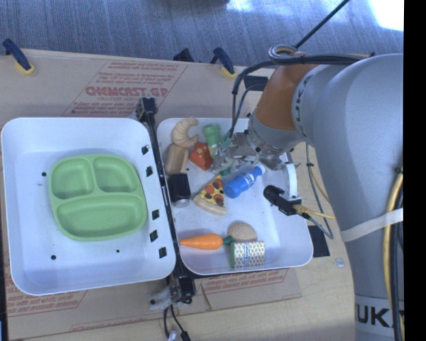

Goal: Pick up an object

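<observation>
A grey ribbed floor with bright window glare is seen along the top. Below it, a brown cardboard sheet [121, 84] printed in red lettering covers the bench, pinned at its far edge by blue-handled clamps [18, 55]. Pale wood shows at the lower right corner.

Two shallow white plastic bins with rounded corners are set side by side, joined by a black strip down the middle. In the left bin [21, 212] a light green divided plate [97, 196] with three compartments lies flat, smooth and matte.

The right bin [295, 244] carries a scatter of toy food. At the far side a tan croissant [183, 130] is noted, with a beige cylindrical piece [175, 158] just below it and a small black block [178, 187] nearer still. A red piece [201, 156] and a green piece [211, 135] lie beside them. A triangular pizza slice [211, 195], yellow with red dots, lies near the centre. Just right of it a blue bottle [242, 182] with a white cap lies on its side, tilted. Along the near wall an orange carrot [202, 242], a tan rounded bun-like item [241, 231] and a patterned roll [248, 253] are lined up.

The arm [348, 148], smooth grey with an orange band, is lowered from the right over the right bin. The gripper [231, 158] is seen low among the items, just above the bottle and beside the red piece. Its metal parts are cluttered and blurred; whether anything is pinched cannot be told. Black cables loop around the wrist.
</observation>
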Available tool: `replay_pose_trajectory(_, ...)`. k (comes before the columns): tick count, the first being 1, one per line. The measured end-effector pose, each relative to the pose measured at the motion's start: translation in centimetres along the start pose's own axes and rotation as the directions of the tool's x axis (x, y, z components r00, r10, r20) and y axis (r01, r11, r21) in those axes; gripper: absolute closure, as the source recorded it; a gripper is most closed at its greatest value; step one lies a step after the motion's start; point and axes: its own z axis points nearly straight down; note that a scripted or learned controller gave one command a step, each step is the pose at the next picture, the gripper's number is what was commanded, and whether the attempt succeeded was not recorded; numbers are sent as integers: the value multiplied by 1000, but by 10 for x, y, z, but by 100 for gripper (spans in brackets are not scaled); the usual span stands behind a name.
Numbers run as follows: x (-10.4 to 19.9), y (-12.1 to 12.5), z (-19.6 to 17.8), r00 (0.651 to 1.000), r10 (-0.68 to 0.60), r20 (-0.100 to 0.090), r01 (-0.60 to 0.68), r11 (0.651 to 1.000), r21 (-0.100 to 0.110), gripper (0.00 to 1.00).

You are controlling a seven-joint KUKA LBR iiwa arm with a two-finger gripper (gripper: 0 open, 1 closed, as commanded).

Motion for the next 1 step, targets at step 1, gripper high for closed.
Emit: replay_pose_trajectory(1,69,-18,-172,1000,5,2,-5,1000,-10,100)
